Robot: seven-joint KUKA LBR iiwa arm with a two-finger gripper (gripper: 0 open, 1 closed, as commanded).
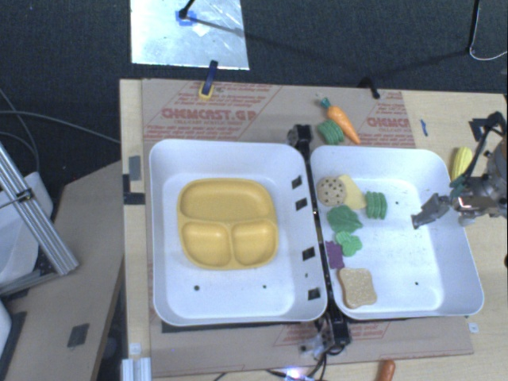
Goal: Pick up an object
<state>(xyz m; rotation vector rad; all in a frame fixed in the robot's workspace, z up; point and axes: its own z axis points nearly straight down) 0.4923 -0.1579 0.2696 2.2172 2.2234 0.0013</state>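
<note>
Gripper (423, 215): reaching in over the right bin (413, 292), hanging above bare white floor. Items lying to its far side along the bin's divider edge: cookie (330, 188), yellow piece (352, 194), ridged green piece (375, 205), leafy green pieces (345, 222), purple piece (335, 254), bread slice (357, 287). Beyond these, the left bin (230, 165) holding a yellow divided plate (228, 221). Toy carrot (341, 118) lying outside on the board.

Plastic, cardboard and foil on the desk

Two smooth, slightly glossy white plastic bins (230, 153) sit on matt brown printed cardboard (214, 111); the yellow three-compartment plastic tray (228, 222) looks satin-smooth, the crinkled silver foil sheet (190, 22) shiny, the dark floor carpet (63, 38) rough.
</note>
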